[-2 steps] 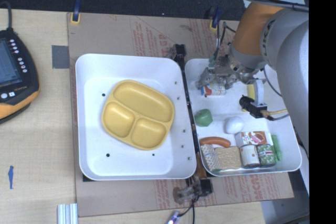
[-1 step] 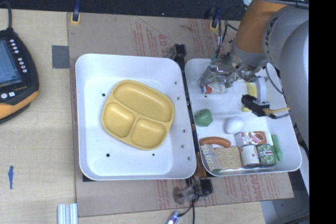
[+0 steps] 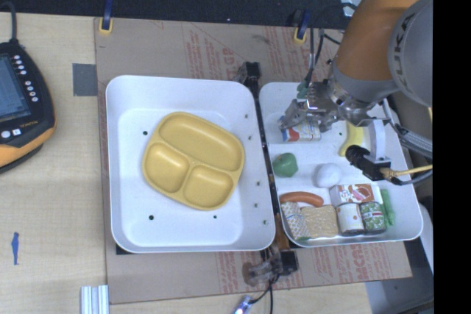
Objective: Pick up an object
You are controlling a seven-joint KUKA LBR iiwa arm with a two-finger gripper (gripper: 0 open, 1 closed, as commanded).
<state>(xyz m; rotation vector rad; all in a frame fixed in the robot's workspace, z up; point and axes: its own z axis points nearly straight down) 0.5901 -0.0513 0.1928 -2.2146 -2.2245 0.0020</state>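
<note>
Camera view: the pincer (image 3: 305, 118) hovers low in the right bin (image 3: 412, 228) – grip state I cannot tell – directly over a small red-and-white object (image 3: 302, 134), lying crosswise beneath it

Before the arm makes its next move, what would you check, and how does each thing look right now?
1. Gripper over the right bin: ok, it hangs at the far end.
2. Object under it: ok, a small red, white and blue item lies just below.
3. Item between the fingers: cannot tell.
4. Neighbours apart: ok, green ball and white ball lie nearer the camera.
5. Yellow divided plate in the left bin: ok, away from the arm.
</note>
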